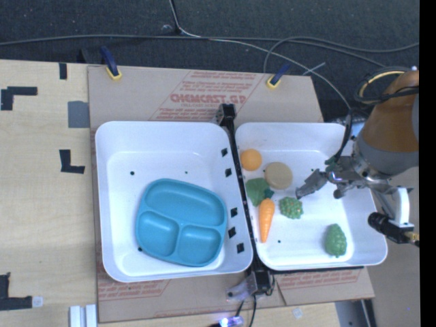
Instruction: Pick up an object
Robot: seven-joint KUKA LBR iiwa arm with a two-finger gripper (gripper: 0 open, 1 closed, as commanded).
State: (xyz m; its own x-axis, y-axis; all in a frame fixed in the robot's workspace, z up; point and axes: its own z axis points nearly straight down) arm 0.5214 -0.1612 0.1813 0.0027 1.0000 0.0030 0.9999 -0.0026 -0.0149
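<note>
Broccoli (pixel 291 208) near pincer (pixel 323 184), arm (pixel 388 131) cut off at right

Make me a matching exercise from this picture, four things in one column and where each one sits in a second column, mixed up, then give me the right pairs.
Things:
1. blue plastic divided tray
2. small round orange toy fruit
3. orange toy carrot
4. bumpy green oval toy vegetable

Places:
A. right bin, near its front right corner
B. right bin, along the divider, toward the front
C. left bin
D. right bin, near the divider, toward the back

Pairs: 1-C, 2-D, 3-B, 4-A
</note>
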